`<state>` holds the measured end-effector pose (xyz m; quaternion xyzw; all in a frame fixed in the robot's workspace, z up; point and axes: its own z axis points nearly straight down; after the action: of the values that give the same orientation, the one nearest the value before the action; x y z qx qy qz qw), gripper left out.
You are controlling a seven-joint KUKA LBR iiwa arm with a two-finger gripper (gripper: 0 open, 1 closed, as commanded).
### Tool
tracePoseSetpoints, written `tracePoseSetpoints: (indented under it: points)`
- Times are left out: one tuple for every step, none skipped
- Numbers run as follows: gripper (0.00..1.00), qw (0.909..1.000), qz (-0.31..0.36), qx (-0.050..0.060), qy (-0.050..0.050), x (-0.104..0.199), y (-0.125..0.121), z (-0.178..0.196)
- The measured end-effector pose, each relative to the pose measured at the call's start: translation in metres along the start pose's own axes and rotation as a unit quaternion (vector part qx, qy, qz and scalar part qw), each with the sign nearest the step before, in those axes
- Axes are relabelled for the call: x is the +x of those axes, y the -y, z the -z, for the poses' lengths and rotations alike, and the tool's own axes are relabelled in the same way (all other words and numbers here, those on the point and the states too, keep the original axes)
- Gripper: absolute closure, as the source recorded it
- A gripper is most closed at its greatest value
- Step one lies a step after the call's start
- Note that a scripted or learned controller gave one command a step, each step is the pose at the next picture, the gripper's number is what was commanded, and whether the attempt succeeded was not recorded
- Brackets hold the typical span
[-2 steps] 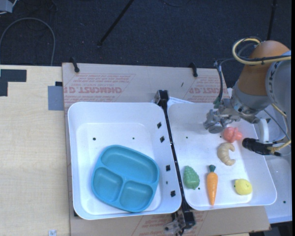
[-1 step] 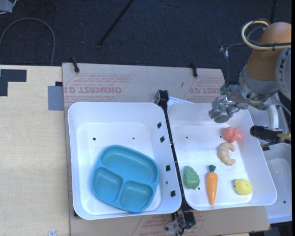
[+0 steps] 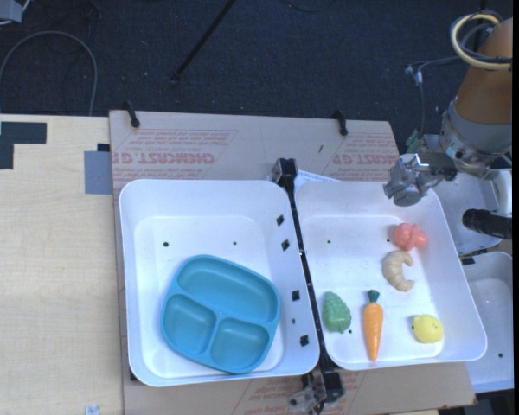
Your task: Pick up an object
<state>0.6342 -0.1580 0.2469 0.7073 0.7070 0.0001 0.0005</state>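
The right bin point(image 3: 346, 223) holds several toy foods: a pink piece point(image 3: 408, 236), a tan croissant point(image 3: 399, 270), a green broccoli point(image 3: 336, 311), an orange carrot point(image 3: 373, 324) and a yellow lemon point(image 3: 427, 328). My gripper point(image 3: 406, 183) hangs over the right bin's far right rim, above and behind the pink piece. Nothing shows between its fingers.
The left bin point(image 3: 147, 206) carries a blue divided plate point(image 3: 219, 313). A black clip divider point(image 3: 291, 249) runs between the bins. Cardboard point(image 3: 225, 145) lies under both bins, with pale bench to the left and cables on the dark floor behind.
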Motion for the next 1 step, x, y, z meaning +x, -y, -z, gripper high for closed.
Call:
tracePoseSetpoints:
  points:
    - [1.0,1.0,0.002,0.002,-0.001,0.0523,0.0064,0.0006]
